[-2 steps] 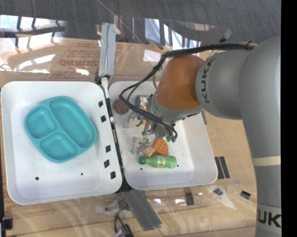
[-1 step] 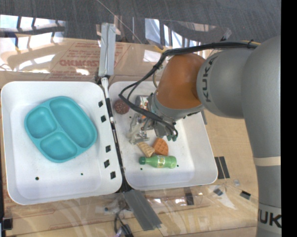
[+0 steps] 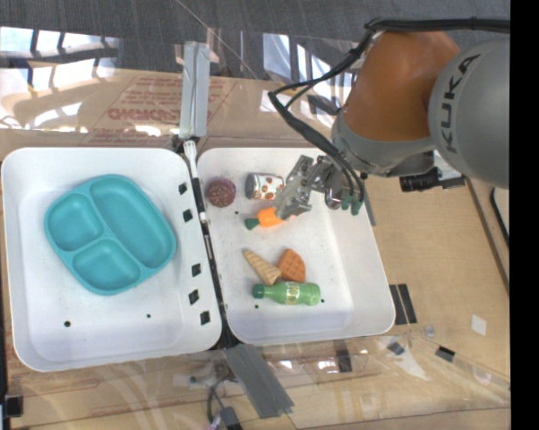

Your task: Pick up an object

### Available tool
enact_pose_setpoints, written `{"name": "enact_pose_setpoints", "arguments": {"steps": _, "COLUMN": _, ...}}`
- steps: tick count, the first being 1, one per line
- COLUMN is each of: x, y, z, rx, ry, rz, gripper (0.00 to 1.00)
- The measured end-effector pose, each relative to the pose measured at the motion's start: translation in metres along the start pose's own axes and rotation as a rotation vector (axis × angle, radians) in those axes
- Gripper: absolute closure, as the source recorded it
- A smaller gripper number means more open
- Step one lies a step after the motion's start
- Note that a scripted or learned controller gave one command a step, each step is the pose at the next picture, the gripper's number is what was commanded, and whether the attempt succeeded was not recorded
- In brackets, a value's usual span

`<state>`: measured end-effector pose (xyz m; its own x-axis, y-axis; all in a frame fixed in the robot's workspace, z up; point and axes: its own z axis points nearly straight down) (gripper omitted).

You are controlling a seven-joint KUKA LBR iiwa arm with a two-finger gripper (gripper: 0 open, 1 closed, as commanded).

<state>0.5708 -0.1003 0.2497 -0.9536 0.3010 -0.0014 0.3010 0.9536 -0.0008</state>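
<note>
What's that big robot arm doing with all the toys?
The arm's gripper hangs low in the right bin, right beside a toy carrot. It is trying to pick something up, but nothing shows between its fingers. Around it lie a dice, a dark ball, a cone, a waffle and a green bottle. A blue tray sits in the left bin.

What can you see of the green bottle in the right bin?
The green bottle is a small toy, plastic by its look, glossy green with a yellow label band around the middle. It lies on its side near the front of the right bin, neck pointing to the view's left. A cone and an orange wafer-like piece sit just behind it, close or touching; I cannot tell which. The gripper is well away from it.
</note>
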Motion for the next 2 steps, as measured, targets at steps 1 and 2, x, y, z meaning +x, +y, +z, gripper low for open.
{"name": "enact_pose_setpoints", "arguments": {"steps": 1, "x": 0.095, "y": -0.007, "z": -0.007, "rx": 0.0, "ry": 0.005, "rz": -0.194, "gripper": 1.0}}
{"name": "enact_pose_setpoints", "arguments": {"steps": 2, "x": 0.097, "y": 0.0, "z": 0.009, "rx": -0.002, "ry": 0.008, "rz": -0.508, "gripper": 1.0}}
